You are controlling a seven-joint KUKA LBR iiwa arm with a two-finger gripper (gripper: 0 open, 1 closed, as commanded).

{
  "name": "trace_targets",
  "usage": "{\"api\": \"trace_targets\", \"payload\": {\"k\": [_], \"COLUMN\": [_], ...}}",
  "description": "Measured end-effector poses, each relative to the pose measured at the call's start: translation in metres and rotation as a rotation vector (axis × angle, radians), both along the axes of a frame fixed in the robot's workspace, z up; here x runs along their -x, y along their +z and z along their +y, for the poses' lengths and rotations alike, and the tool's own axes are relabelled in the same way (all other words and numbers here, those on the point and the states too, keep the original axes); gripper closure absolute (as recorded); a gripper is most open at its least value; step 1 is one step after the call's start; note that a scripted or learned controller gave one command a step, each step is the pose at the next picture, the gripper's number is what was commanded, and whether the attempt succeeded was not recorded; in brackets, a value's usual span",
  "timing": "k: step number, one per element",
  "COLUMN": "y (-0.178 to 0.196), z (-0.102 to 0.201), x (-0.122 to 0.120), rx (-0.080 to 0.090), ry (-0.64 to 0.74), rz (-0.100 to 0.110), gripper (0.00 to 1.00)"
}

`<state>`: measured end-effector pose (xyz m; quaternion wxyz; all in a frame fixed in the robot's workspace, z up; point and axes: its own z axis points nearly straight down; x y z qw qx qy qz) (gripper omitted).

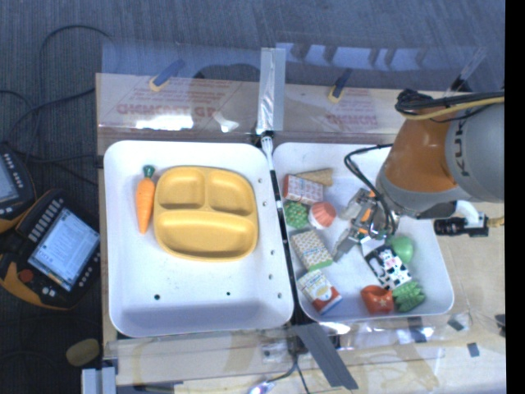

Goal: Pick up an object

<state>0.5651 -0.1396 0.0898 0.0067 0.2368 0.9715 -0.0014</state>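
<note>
1. A bench (74, 97) bears two white bins.
2. The left bin (123, 302) has one carrot (145, 201) and one yellow tray (205, 213).
3. The right bin (439, 290) has roughly ten small toys, including one cow (389, 268).
4. The gripper (351, 230) hangs open above them, holding nothing.

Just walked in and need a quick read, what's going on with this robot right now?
A grey and orange arm reaches into the right bin, its gripper low among toy food and small cartons, nothing visibly between its fingers. The left bin holds a yellow divided tray with a toy carrot beside it.
</note>
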Motion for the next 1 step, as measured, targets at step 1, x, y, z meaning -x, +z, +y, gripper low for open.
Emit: {"api": "trace_targets", "payload": {"k": [1], "y": [-0.0010], "z": [-0.0153], "x": [-0.0351], "rx": [-0.002], "ry": [0.095], "rz": [0.004], "gripper": [0.00]}}
